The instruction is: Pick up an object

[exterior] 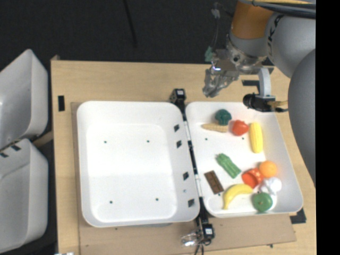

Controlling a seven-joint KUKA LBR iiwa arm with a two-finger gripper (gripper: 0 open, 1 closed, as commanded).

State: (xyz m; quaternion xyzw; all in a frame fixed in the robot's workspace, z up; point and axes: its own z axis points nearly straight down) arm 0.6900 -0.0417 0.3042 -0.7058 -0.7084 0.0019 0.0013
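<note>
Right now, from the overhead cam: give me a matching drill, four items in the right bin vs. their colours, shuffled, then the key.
Items:
1. banana
2. cucumber-shaped toy
3. chocolate-bar-shaped block
4. tomato-like toy

Colours:
A. brown
B. red
C. yellow
D. green

Pairs: 1-C, 2-D, 3-A, 4-B

All four lie in the right bin; the gripper hangs above that bin's far left corner.

Grey arm (pixel 295 31) — orange band (pixel 254 15)
</note>
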